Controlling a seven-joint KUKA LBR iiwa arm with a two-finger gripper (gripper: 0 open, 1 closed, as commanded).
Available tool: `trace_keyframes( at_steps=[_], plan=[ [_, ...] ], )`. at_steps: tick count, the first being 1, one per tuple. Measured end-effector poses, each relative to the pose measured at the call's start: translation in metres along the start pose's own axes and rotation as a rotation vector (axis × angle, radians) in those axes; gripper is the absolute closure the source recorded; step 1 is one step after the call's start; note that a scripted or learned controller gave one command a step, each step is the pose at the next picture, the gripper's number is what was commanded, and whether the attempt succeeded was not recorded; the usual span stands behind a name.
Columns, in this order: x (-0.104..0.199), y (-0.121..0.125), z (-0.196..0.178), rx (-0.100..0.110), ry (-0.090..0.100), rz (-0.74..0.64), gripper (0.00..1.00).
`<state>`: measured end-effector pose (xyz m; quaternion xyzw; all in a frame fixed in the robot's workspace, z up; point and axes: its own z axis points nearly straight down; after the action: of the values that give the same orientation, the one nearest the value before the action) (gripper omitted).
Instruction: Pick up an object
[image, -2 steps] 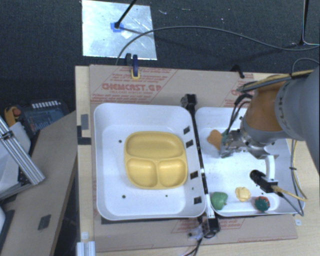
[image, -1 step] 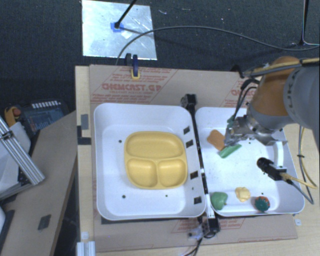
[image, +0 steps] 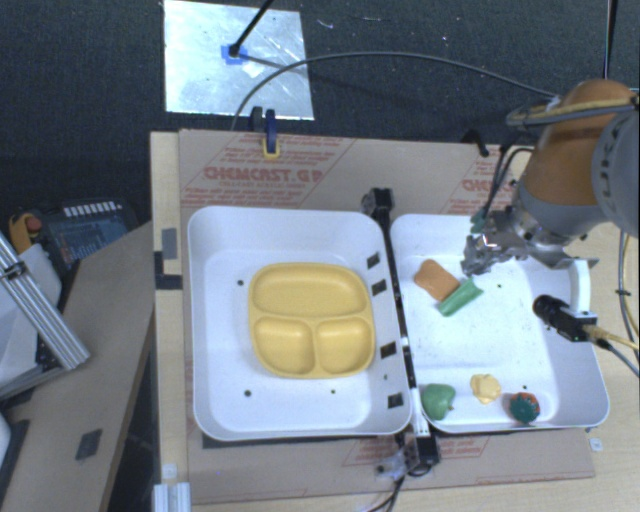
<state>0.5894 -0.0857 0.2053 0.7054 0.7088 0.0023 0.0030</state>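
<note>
In the right bin an orange block lies beside a green block, the two touching near the bin's upper left. My gripper hangs just right of the orange block and just above the green one, with nothing visibly between its fingers. Along the bin's front edge lie a green pepper-like toy, a pale yellow piece and a small green and orange ball.
The left bin holds a yellow three-compartment plate. A black divider strip runs between the two bins. The grey arm with its orange band reaches in from the upper right.
</note>
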Motion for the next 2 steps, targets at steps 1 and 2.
trace_keyframes(
  at_steps=[1,2],
  plan=[
    [0.048,-0.023,0.006,0.008,0.002,-0.004,1.0],
    [0.102,-0.047,0.007,0.009,0.004,-0.005,1.0]
  ],
)
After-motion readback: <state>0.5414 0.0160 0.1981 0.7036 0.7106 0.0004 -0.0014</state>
